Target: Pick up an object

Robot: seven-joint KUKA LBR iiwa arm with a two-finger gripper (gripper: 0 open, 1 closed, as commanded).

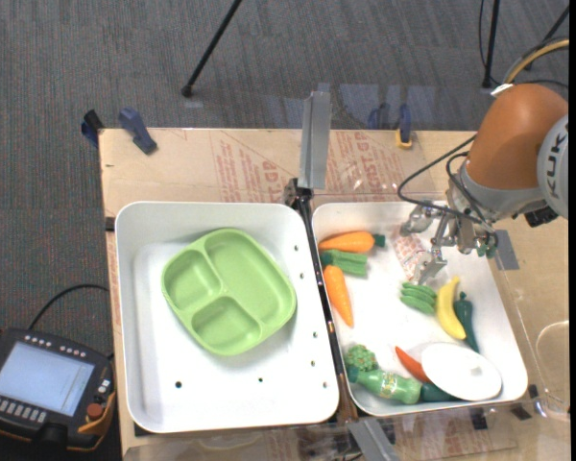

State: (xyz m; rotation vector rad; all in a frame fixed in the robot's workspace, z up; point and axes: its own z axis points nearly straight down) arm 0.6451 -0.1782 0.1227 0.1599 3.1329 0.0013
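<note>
Overhead slanted view of the two-bin bench. The two-finger gripper (432,262), carried on the grey arm with its orange band (514,142), hangs over the upper middle of the right-hand white bin (507,329), its metal linkage spread just above the fingers. The fingers point down and toward the camera; nothing shows between them, and whether they stand apart or together cannot be told, since the tips merge with the pale packet behind them.

Directly beneath and slightly ahead of the tips lies the nearest candidate, a small bundle of green plastic bean pods (419,298), its long axis running roughly left to right across the bin. Just to the gripper's right, a yellow plastic banana (448,309) lies with its long axis running toward the camera, a dark green pepper (467,321) alongside it. Just behind the tips sits a crinkled pale packet with red print (409,246).

Farther to the gripper's left are an orange plastic carrot (347,242) lying crosswise with a green pod under it, and a second orange carrot (338,294) lying lengthwise near the bin's dividing wall (both well apart from the tips). Nearer the camera rest a white round plate (461,371), a red chilli (411,361) and a green plastic bottle (388,385).

Judgement: a short straight descent would meet the bean bundle; the banana needs a small shift rightward. The light green divided tray (228,291) in the left bin (144,229) lies far off.
</note>
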